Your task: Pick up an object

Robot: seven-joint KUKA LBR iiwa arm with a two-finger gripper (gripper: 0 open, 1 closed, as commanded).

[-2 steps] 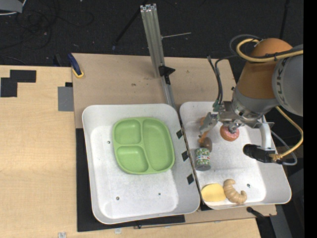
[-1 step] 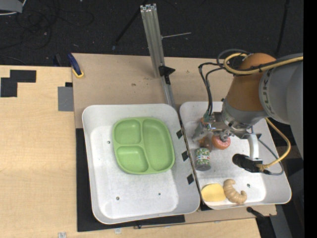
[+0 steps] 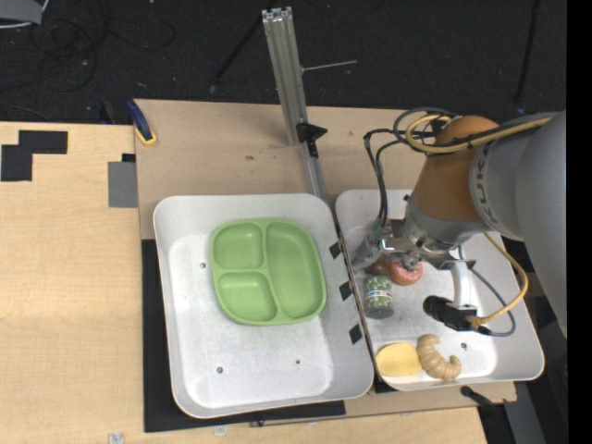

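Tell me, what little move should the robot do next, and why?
Probably lower the pincer a little, straight down onto the pink thing in the right bin. That thing lies nearest, just below it, and a short drop should miss the small jar close beside it.

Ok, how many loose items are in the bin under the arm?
4: a small jar by the bin's left wall, a pink-red item right at the hand, a yellow piece at the near edge, a tan curled piece beside it. The arm may hide more.

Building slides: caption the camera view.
End effector low in right bin near small jar; green plate in left bin.
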